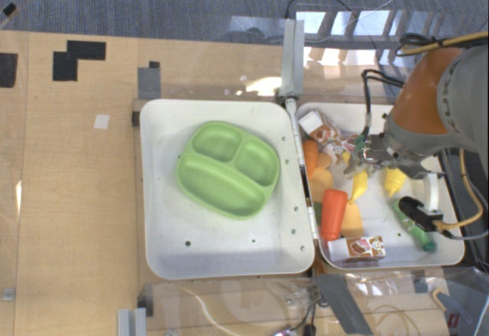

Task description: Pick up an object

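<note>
Yellow toy piece [358, 186] lies in the right bin [452, 252], near its middle, and we judge it the likeliest candidate, since it sits just below the pincer [359, 162] in the camera view.

Findings:
- The pincer hangs low over the right bin's clutter, with the arm reaching in from the right. We cannot tell whether it is apart or together, and we see nothing held in it.
- Beside the candidate, an orange carrot-shaped piece [333, 212] rests against the wall shared by the two bins, touching a pale orange block [351, 218].
- A second yellow piece [393, 182] lies to the right, partly under the wrist.
- A small printed carton [365, 248] lies flat against the near wall. A white block [310, 123] and a printed packet [330, 140] occupy the far left corner.
- The left bin [164, 247] holds a green divided plate [228, 168], lying flat and well apart from the pincer.
- Both bins stand side by side on the counter [76, 189].

Assessment: we judge the step in hand to be the approach, as the grasp is not yet made. The pieces are crowded and several touch, likely because they were tipped in loose. A descent onto the yellow piece risks nudging the neighbouring round orange piece [322, 176] or closing on two items at once. Its small, smooth form may slip.
</note>
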Robot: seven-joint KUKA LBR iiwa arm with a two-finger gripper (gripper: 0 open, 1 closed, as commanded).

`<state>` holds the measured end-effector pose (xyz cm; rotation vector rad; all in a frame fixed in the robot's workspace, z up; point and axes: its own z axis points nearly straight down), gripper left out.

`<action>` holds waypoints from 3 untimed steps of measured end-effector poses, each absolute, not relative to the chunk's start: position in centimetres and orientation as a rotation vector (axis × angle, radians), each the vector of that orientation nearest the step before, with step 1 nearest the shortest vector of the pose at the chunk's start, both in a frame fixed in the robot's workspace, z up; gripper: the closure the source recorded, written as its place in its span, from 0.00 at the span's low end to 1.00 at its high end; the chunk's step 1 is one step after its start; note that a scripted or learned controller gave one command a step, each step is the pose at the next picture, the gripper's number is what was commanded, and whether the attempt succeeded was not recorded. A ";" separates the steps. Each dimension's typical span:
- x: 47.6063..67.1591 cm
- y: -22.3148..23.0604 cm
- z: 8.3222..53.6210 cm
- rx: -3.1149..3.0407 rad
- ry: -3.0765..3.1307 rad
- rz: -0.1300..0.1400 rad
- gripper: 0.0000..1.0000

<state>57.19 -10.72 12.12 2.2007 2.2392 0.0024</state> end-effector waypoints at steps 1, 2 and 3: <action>57.8 -6.3 25.9 2.340 2.091 0.003 1.00; 58.0 -6.2 26.8 2.329 2.101 0.003 1.00; 58.0 -6.2 26.8 2.329 2.101 0.003 0.00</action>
